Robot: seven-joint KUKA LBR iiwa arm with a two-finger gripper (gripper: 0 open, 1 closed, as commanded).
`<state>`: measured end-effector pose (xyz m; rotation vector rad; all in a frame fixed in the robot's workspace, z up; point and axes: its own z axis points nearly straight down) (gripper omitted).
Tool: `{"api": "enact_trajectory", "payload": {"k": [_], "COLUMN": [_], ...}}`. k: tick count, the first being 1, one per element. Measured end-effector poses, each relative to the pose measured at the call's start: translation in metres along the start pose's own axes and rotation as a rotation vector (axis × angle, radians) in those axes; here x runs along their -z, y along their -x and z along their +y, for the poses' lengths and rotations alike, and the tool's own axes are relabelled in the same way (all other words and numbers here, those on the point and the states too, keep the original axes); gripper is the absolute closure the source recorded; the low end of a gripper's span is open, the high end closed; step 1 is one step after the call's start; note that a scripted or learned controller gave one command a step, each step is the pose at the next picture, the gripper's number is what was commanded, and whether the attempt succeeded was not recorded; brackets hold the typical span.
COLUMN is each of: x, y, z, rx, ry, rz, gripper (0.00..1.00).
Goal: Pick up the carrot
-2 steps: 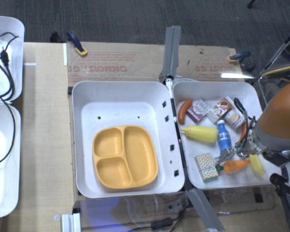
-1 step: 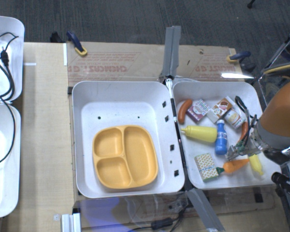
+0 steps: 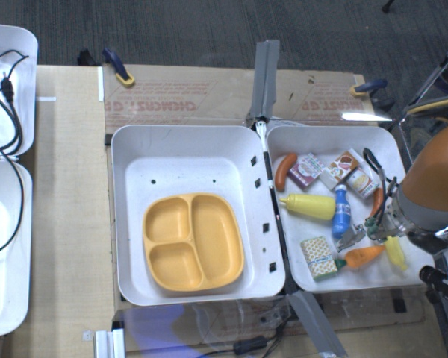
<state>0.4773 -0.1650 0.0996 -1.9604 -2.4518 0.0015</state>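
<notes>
In the right bin (image 3: 302,278), near its front wall, the carrot (image 3: 364,256) lies flat, long axis running roughly left to right, green top toward the carton (image 3: 318,257) beside it and its tip rising slightly toward the arm. Just above it the gripper (image 3: 366,231) hovers low; whether its jaws are spread or pressed together cannot be told. The approach step appears under way; the next move calls for a short descent with fingers straddling the carrot's width. Farther back lie the blue bottle (image 3: 341,211) and mustard bottle (image 3: 311,206).
</notes>
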Motion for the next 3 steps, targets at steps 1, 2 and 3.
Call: {"api": "enact_trajectory", "payload": {"k": [1, 2, 3], "x": [0.009, 0.009, -0.008], "y": [0.000, 0.000, 0.032], "z": [0.000, 0.000, -0.007], "rx": [0.000, -0.001, 0.419], "ry": [0.000, 0.000, 0.002], "rz": [0.000, 0.000, -0.001], "gripper": [1.00, 0.00, 0.00]}}
